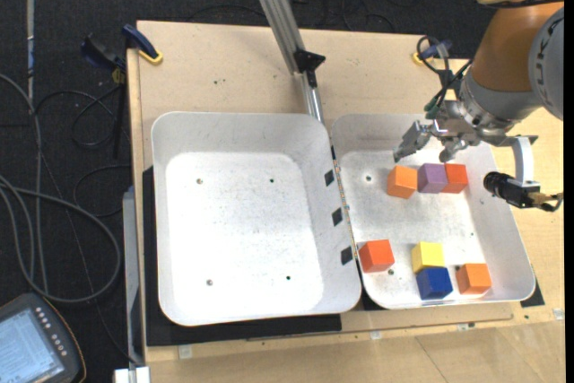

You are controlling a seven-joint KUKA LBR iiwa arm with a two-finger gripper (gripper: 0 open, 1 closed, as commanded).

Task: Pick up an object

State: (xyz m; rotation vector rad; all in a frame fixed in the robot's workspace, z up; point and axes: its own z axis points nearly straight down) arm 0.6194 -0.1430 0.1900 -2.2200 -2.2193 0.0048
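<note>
Purple block (432,178) sits mid-row between two orange blocks (403,181) in the right bin (502,233), far side, gripper (429,137) hovering just above it holding nothing, jaw width unclear, presumably lined up to drop on that row.

The arm (525,49) comes in from the right edge, in the upper right part of the frame. Its orange band is at the top right, and the grey wrist below it points down and to the left. The gripper (430,139) is at the end of the wrist, right of the centre of the frame, a little above the middle height. Its metal parts point toward the lower left. A black cylinder part sticks out on the right side of the wrist, near the right edge.
</note>
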